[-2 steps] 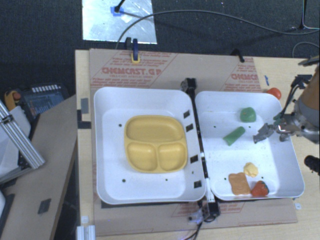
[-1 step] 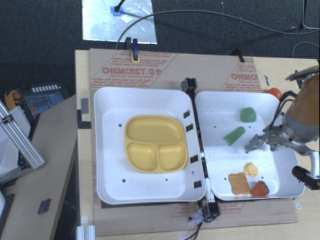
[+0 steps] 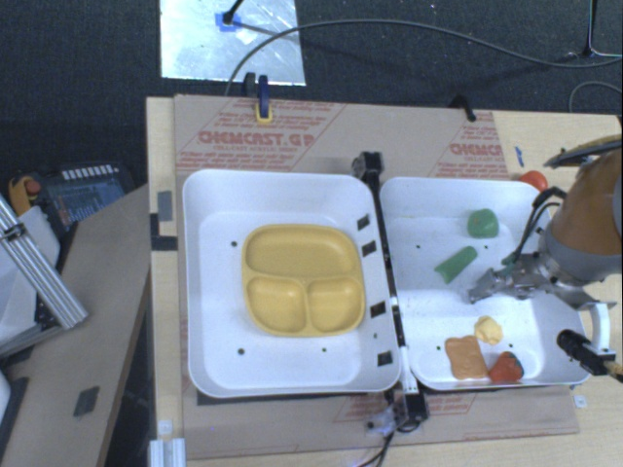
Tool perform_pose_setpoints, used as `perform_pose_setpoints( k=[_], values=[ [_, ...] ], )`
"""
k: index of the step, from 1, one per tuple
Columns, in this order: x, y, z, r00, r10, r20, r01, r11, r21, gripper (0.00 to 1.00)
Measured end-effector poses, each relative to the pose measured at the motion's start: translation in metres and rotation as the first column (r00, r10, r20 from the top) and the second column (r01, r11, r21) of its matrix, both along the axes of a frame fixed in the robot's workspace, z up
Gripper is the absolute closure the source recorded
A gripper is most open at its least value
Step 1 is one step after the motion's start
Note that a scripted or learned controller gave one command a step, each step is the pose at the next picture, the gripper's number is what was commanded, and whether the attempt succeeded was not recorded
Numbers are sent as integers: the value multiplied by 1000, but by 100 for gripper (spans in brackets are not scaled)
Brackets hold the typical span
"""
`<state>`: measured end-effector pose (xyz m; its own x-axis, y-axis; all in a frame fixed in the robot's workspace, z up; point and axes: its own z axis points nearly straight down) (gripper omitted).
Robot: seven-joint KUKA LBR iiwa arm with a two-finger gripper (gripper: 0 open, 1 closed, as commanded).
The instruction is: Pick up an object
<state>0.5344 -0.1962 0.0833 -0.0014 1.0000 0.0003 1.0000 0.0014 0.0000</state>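
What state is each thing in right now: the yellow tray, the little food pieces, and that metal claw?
Yellow divided tray: flat in the left bin, nothing in its compartments.
Green round piece: loose in the right bin.
Green long piece: lying loose, untouched.
Yellow piece, orange piece, red piece: clustered near the front wall.
Gripper: low over the right bin, holding nothing.

We see the grey arm with its orange band [image 3: 591,212] reaching in from the right, its metal two-finger gripper [image 3: 484,292] low, pointing left, the fingers close together.
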Motion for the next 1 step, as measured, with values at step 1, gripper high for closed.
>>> perform_pose_setpoints(
  k=[1],
  values=[
    [1,0,12,1000,0,3,0,1000,-1,100]
  ],
)
